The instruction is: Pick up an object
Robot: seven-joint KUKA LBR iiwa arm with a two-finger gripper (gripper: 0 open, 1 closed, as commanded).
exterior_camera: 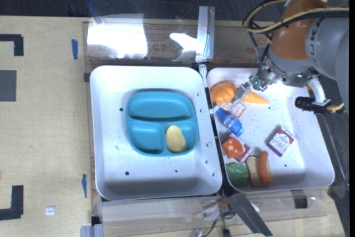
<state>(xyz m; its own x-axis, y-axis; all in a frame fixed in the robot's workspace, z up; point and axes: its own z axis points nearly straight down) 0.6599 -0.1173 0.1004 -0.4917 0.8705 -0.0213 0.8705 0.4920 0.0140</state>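
Two white bins [105, 175] are sitting side by side, and the tool [256, 84], grip state unreadable, is hovering over the carrot [256, 99]; lowering straight, clear of the orange [223, 91], looks wisest.

no legible text, small box [280, 141] print too blurred to read

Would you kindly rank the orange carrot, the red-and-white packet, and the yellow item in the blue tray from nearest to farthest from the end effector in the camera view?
1. Orange carrot: right bin, just below the end effector.
2. Red-and-white packet: right bin, lower and slightly to the right.
3. Yellow item: left bin, in the blue tray, far to the left.
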